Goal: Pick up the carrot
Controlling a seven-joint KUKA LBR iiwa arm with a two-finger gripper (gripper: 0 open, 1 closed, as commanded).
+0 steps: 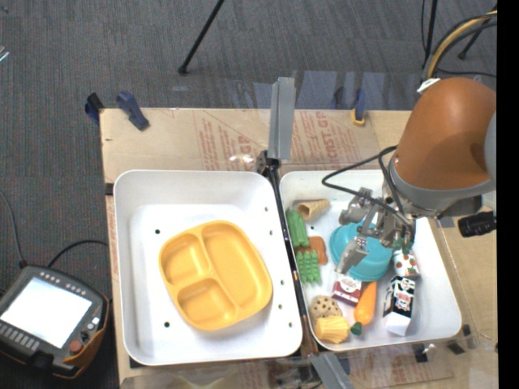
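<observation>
front edge of the right bin (pixel 454 318): yellow ridged toy (pixel 332 328) w/ a cookie (pixel 324 306) just behind it, both near the bin's left wall. the carrot (pixel 366 302) lies next to them, orange, tip toward the front edge, lying free on the bin floor, nothing gripping it. right of it a small black-and-white carton (pixel 398 305), & a small red-and-white box (pixel 347 289) touching the carrot's upper left side.

mid bin: teal bowl (pixel 369 254), partly under the gripper (pixel 357 250). the gripper hangs over the bowl's left part, above & behind the carrot, apart from it. jaw state: can't tell, metal parts overlap & blur. green ridged toys (pixel 302 245) run along the left wall, w/ a brown-orange piece (pixel 319 250) beside them. a tan cone-ish thing (pixel 311 209) sits near the back of the bin.

left bin (pixel 138 209): yellow divided plate (pixel 215 275), three sections, sitting roughly centre.

behind the bins: cardboard sheet (pixel 195 136) w/ red print, blue clamp (pixel 130 109) at its left edge. arm's orange band (pixel 446 136) bulks upper right, above the right bin. tablet-like pendant (pixel 49 314) on the carpet, lower left.
</observation>
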